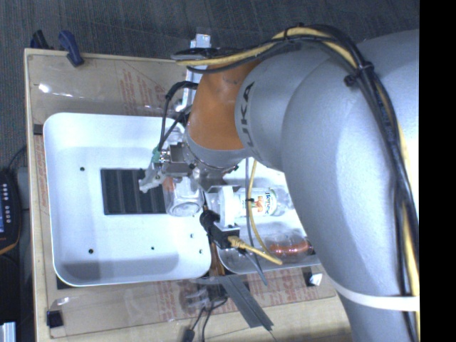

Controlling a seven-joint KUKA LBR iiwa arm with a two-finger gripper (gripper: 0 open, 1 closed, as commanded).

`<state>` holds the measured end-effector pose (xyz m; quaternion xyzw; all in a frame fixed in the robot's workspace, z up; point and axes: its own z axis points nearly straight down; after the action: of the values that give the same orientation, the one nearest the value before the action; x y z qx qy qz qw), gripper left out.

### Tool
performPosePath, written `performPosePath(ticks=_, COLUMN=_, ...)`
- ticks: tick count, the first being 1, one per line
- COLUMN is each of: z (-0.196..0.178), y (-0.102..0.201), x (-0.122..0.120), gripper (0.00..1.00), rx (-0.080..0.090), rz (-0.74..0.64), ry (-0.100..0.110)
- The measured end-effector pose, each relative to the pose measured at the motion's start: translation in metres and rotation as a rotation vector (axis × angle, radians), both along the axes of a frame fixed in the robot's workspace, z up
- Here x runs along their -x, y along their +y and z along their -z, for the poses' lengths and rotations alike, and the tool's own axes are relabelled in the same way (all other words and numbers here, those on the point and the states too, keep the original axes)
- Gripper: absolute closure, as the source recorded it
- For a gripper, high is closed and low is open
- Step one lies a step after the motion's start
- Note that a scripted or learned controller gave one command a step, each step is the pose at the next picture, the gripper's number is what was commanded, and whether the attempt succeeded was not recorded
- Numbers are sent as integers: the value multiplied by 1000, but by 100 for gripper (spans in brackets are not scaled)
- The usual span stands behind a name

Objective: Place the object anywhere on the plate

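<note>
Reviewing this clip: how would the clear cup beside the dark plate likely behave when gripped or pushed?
The clear cup looks thin-walled and see-through, so it is probably light and perhaps slippery. Its round rim suggests it could roll across the white bin if knocked over.

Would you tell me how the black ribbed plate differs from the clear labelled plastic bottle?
The black ribbed rectangular plate is dark, opaque and flat; the clear plastic bottle is see-through and rounded. The plate lies in the left white bin, the bottle in the right white bin, partly under the grey arm.
</note>
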<state>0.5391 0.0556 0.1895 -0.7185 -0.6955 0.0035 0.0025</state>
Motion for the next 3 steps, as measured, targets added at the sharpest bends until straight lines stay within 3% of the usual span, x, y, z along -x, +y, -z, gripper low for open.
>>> performPosePath(ticks=1, z=-1, y=-68, x=-43, gripper=100, rx=-1, rz=-143, ry=-3)
performPosePath(ticks=2, z=-33, y=-31, x=-61, gripper=100, rx=0, rz=98, ry=-3)
performPosePath(ticks=3, z=0, y=11, x=-26, gripper=100, rx=0, rz=4, ry=0)
